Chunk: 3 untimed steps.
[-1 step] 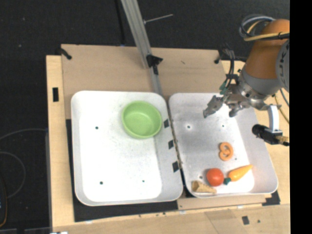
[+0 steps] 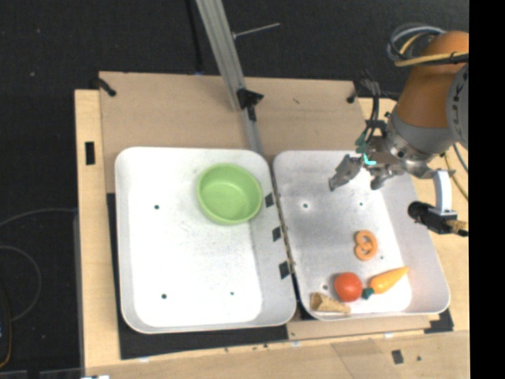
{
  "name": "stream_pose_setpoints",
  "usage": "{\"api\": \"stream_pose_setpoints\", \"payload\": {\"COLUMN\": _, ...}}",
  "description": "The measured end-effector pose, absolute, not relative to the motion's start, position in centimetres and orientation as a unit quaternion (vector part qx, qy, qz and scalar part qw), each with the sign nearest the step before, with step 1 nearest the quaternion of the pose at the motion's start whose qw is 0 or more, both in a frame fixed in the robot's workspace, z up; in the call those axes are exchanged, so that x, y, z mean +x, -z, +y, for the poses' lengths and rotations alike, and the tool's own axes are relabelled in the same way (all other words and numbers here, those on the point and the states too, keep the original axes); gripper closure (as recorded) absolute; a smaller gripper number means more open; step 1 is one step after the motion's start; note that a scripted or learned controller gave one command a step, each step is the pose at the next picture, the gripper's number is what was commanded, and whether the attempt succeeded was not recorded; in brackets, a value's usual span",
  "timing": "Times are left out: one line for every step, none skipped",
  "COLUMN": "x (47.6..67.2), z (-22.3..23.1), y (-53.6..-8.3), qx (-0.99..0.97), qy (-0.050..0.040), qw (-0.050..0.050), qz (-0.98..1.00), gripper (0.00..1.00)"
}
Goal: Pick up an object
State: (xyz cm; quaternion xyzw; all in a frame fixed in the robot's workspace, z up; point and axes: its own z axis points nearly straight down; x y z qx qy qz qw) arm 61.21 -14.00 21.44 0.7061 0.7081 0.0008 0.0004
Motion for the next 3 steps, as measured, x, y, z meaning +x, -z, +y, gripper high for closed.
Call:
{"api": "stream_pose_setpoints", "payload": {"x": 61.3, "z": -14.2, "y": -15.1, "qx": 0.707, "qy": 0.0024, "qw": -0.001, "qz": 0.707, "gripper": 0.0}}
{"api": "stream_pose_setpoints", "payload": {"x": 61.2, "z": -14.4, "y": -9.8, "qx": 0.708, "qy": 0.0022, "qw": -0.001, "qz": 0.706, "gripper": 0.0}}
{"api": "stream_pose_setpoints", "payload": {"x": 61.4, "z": -14.4, "y": -11.3, "qx": 0.709, "qy": -0.0009, "qw": 0.002, "qz": 0.705, "gripper": 1.0}}
